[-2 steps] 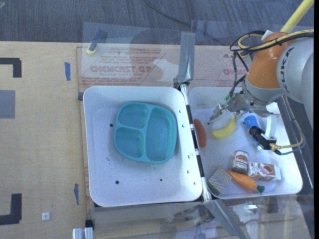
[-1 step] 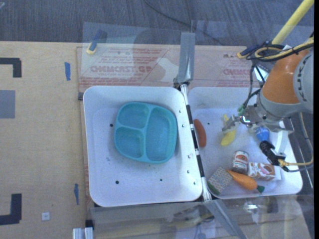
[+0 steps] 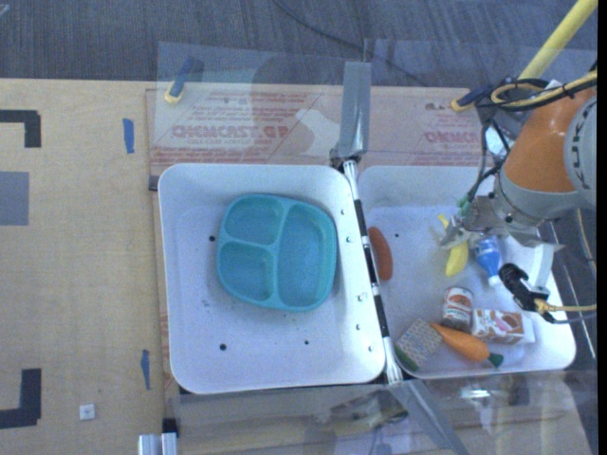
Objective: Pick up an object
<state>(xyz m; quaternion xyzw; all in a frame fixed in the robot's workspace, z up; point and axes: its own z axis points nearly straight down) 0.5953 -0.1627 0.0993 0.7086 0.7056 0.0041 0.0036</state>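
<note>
In the right bin (image 3: 417, 202), the pincer (image 3: 462, 238), grip unclear, touches the banana (image 3: 456, 257).

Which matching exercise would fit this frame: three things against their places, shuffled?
Things:
1. teal divided plate
2. hot dog
3. toy carrot

Places:
A. right bin, against the divider between the bins
B. near the front edge of the right bin
C. middle of the left bin

Pairs: 1-C, 2-A, 3-B
</note>
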